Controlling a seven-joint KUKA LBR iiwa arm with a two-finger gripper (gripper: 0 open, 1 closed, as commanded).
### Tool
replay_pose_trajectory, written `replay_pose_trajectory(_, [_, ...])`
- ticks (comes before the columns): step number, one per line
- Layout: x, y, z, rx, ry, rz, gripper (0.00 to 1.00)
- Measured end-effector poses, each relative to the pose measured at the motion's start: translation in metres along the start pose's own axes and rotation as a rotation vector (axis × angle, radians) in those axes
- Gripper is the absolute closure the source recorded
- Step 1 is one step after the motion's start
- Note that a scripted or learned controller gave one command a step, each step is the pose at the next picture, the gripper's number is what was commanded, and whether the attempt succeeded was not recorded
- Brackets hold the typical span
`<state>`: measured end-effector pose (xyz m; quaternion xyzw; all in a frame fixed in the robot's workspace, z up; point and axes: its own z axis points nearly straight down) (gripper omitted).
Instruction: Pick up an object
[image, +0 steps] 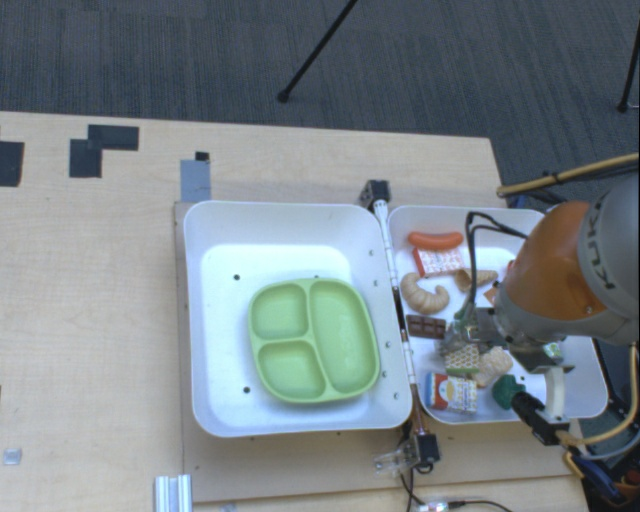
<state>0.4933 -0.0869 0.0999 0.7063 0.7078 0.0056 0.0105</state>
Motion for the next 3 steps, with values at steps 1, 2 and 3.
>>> replay_pose_trajectory(1, [0.070,0.001,-0.086,0.019,0.009,-0.004,1.00])
replay_pose_trajectory(2, [0.109,0.106,-0.083,0.021,0.008,-0.005,1.00])
replay_pose_trajectory(3, [0.138,0.026,-0.107,0.023,0.008,-0.006,1.00])
